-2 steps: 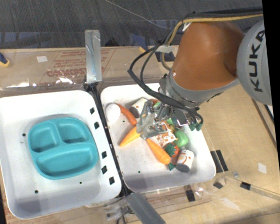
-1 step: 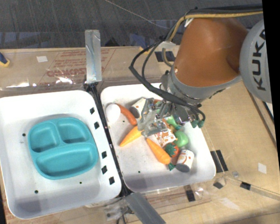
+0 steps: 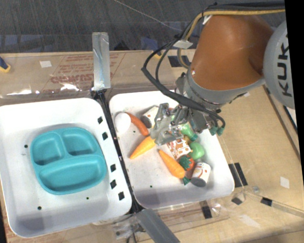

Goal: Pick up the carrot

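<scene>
Gripper (image 3: 162, 127): hanging low over the middle of the right bin, under the orange band of the arm (image 3: 225, 46); the pale metal fingers are pointing toward the bin's left half; whether they are spread or pressed together I cannot tell.

Carrot (image 3: 142, 147): lying on the right bin's floor just beside the fingertips, tapering toward the divider; contact with the gripper is not clear.

Right bin (image 3: 149, 197): holding the carrot, a second orange piece (image 3: 171, 163) below it, a red-orange piece (image 3: 138, 124) above it, a white egg-like object (image 3: 123, 121) at the upper left, a green item (image 3: 197, 150) and a small can-like item (image 3: 200, 174) at the right — these are crowding together under the wrist.

Left bin (image 3: 13, 213): holding a teal divided plate (image 3: 67, 159), lying flat near its centre.

Surroundings: black cables (image 3: 159, 63) are looping from the arm over the right bin's upper edge; a grey strip (image 3: 101, 61) is standing above the seam between the bins.
</scene>
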